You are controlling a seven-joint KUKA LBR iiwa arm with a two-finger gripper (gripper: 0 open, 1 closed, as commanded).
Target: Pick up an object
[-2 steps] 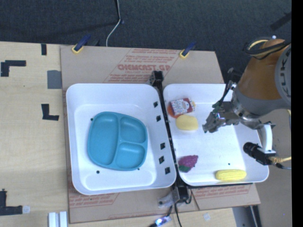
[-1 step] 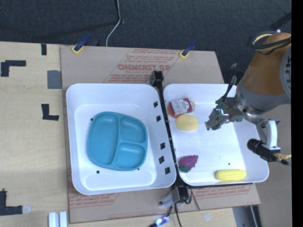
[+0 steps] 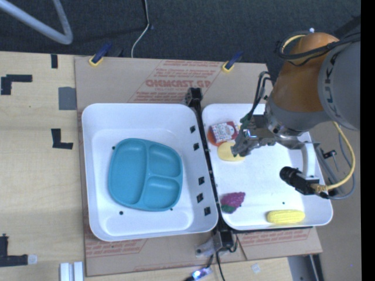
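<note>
There are two white bins: the left bin (image 3: 94, 157) and the right bin (image 3: 263, 218). One blue plate (image 3: 145, 174) (with three parts), one red packet (image 3: 222, 132), one pale yellow thing (image 3: 225, 153), one purple grape bunch (image 3: 232, 200), one yellow corn (image 3: 285, 216).

The arm comes in from the right of the camera view, its broad grey body (image 3: 345, 84) filling the upper right corner, with the orange band (image 3: 299, 78) bulging just left of it. Below the band the wrist narrows into a grey housing that slants down and to the left. At its tip sits the end effector (image 3: 239, 150), dark and small, pointing down and leftward. Its fingers are too small and shadowed to tell how they stand. Black and yellow cables loop around the wrist, 1 of them curving down the right side to a black fitting (image 3: 296, 180) below the housing.
</note>
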